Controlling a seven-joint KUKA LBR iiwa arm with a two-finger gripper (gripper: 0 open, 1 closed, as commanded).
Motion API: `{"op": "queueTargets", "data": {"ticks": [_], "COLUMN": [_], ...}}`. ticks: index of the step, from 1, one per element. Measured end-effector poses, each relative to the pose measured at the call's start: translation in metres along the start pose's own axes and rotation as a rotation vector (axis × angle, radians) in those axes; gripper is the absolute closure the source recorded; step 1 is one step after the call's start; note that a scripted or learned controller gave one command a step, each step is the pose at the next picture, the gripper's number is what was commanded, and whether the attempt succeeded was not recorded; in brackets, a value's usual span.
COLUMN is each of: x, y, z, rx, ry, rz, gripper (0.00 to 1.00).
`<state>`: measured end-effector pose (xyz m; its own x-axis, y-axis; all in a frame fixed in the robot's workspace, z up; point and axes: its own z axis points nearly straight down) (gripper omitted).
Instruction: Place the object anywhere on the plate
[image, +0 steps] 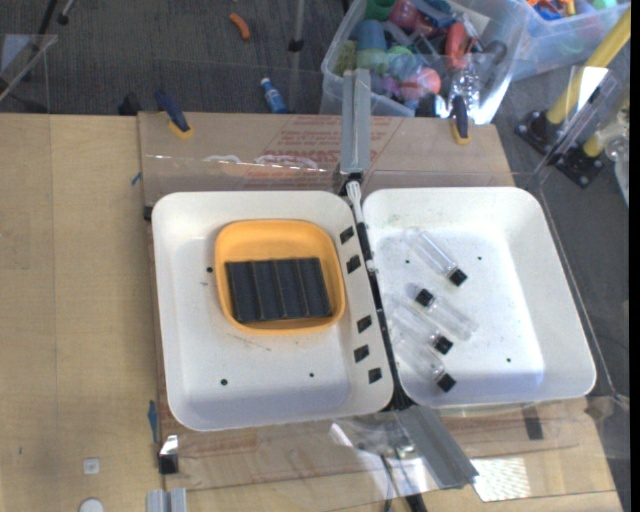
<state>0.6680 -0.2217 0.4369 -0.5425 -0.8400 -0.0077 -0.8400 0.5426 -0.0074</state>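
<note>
Seen from above, a shallow orange-yellow plastic plate with rounded corners (275, 232) sits in the middle of the left white bin (180, 300). A dark grey ribbed rectangular block (278, 290) lies flat on the plate, inside its rim. In the right white bin (520, 260), several clear plastic tubes with black caps (435, 252) lie scattered near the divider between the bins.

A pale wooden bench (70, 300) stands on dark grey floor (150, 50); a clear toy-filled tub (420, 50) sits behind.

Even, bright overhead light; glare on the white bins (480, 215); soft shadows; slight blur toward frame edges
</note>
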Motion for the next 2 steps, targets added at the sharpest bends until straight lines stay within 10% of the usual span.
{"op": "queueTargets", "data": {"ticks": [2], "x": [-0.0002], "y": [0.0002], "z": [0.0008], "rx": [-0.003], "ry": [-0.001], "rz": [-0.560], "gripper": [1.00]}}
